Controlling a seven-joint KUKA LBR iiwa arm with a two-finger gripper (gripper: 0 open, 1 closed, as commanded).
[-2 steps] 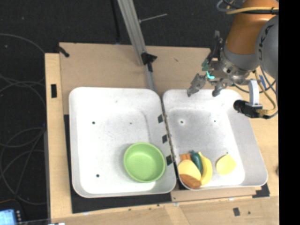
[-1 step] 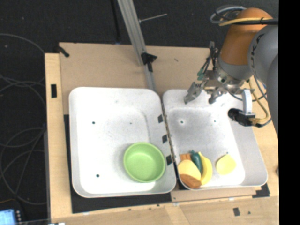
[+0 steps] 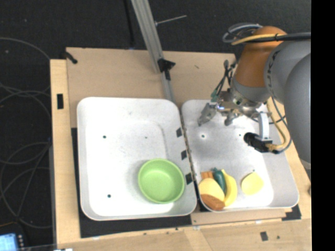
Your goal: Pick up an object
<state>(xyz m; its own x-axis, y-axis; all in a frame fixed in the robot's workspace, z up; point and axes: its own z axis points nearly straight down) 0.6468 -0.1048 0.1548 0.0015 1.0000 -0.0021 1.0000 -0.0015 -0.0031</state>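
Hovering over the far part of the right bin (image 3: 277,163), near the desk's (image 3: 115,72) far right corner: end effector (image 3: 215,115), fingers (image 3: 204,115) spread apart, nothing between them. Lying below, along that bin's near edge: a yellow lemon-like piece (image 3: 252,183), and just beside it toward the bin's near left corner a cluster of toy food (image 3: 217,189) in orange, yellow and green. Sitting in the left bin (image 3: 104,124), by its near right corner: a green bowl (image 3: 161,180), upright.

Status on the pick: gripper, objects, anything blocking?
Gripper open, above right bin far end, holding nothing. Fruit pile and yellow piece at near edge, untouched. Green bowl in left bin. Nothing blocking.
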